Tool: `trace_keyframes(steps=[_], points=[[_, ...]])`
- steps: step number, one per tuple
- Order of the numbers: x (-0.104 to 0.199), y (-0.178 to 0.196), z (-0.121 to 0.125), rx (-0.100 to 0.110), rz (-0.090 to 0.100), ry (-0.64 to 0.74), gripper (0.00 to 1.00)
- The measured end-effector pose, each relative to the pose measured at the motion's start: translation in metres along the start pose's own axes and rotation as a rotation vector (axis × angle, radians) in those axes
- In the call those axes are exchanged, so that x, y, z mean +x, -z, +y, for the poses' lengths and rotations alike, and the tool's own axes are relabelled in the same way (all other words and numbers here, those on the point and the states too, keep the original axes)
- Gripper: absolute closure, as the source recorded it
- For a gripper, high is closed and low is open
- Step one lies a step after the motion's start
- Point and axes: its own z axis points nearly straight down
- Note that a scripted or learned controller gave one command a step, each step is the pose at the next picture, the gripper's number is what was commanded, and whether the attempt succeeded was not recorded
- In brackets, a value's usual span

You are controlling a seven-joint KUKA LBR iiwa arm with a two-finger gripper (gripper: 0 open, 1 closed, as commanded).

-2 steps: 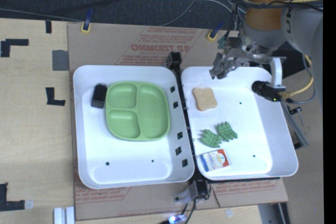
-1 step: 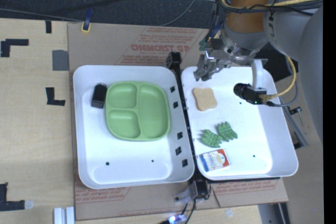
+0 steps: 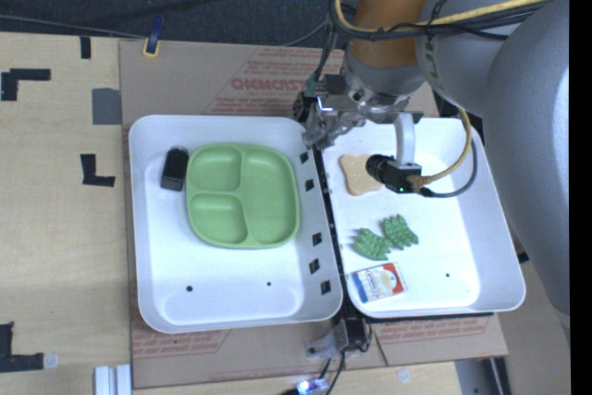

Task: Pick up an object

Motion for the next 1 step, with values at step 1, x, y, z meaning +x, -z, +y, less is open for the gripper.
trace_keyframes(steps=[1], points=[[0.0533, -0.0049, -0.007, 0.001, 0.001, 0.001, 1.0]])
